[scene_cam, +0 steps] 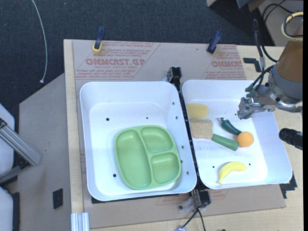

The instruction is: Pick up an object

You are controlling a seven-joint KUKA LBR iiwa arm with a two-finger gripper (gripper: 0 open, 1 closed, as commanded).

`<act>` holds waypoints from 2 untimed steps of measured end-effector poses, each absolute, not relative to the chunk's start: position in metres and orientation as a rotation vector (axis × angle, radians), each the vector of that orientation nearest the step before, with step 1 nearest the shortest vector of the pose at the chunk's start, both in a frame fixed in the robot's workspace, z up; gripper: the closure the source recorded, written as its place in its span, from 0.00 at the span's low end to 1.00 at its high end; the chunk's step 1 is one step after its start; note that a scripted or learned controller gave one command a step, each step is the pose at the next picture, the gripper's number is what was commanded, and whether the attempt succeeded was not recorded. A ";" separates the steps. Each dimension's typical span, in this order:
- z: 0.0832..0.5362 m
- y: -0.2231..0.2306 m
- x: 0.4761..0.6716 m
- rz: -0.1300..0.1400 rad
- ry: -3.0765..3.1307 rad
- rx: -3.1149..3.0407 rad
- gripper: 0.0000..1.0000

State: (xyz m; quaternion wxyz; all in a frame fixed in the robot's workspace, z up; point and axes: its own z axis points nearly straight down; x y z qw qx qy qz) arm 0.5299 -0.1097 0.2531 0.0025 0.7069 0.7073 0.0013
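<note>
While the green plate [146,156] sits alone in the left bin [91,100], the food toys lie in the right bin [269,174]: a yellow piece [197,110], a tan block [201,128], a banana [231,170], a green stick [225,142] and an orange ball [245,139]. Fingers [244,110] hang above; open or closed, I cannot tell. Best to drop straight onto one toy.

two bins [96,100], one plate [147,155]
</note>
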 end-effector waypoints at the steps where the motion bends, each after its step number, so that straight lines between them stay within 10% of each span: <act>1: 0.295 -0.110 0.531 0.005 2.218 2.216 1.00; 2: 0.278 -0.055 0.540 -0.001 2.230 2.219 1.00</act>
